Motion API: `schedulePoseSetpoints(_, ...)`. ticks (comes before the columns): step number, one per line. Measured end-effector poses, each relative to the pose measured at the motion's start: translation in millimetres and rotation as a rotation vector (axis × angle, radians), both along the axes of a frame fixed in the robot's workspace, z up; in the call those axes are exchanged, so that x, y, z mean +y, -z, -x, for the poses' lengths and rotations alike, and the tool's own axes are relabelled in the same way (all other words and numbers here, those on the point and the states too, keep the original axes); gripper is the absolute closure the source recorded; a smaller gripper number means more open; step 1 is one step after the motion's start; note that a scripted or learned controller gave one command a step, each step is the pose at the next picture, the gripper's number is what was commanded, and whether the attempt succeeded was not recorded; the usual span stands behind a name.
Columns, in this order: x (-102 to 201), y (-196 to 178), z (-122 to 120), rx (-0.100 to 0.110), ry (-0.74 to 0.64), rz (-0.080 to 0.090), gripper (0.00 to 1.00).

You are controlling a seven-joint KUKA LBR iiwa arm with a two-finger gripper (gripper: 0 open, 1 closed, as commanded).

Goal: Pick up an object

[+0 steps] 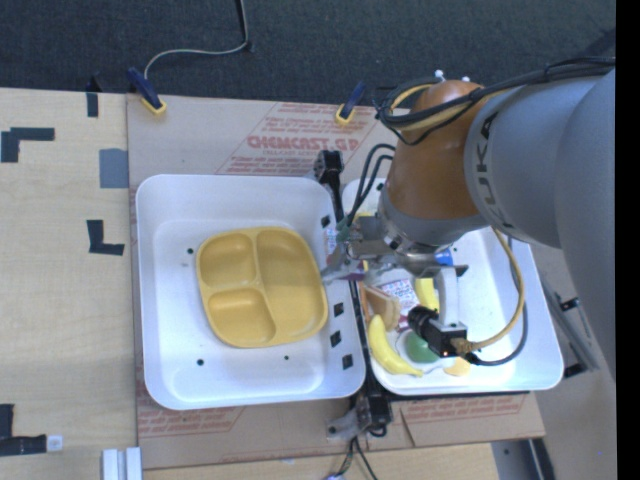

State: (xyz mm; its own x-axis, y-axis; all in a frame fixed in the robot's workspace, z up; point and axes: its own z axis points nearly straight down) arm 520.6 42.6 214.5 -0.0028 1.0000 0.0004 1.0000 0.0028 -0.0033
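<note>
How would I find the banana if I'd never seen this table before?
Look at the right white bin, the one under the big grey and orange arm. Near its front left corner lies the banana. It is the long, curved yellow thing, beside a small green object.

Two bins are sitting side by side on a cardboard sheet [280, 143] that is lying across the bench [60, 298]. In the left bin [165, 218] a divided plate [262, 286] is resting near the middle, its right edge lying close to that bin's right wall. The arm [470, 158] is reaching in from the right and hanging over the right bin [540, 348], covering much of it. In that bin's near left corner a banana [388, 353] is lying, with a small carton [390, 293] just behind it. Two clamps [147, 90] are sitting at the cardboard's far edge, and a cable [210, 50] is trailing behind them.
</note>
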Motion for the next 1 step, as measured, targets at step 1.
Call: schedulePoseSetpoints(1, 59.3, -27.3, 33.4, -0.001, -0.001, 0.0, 1.0)
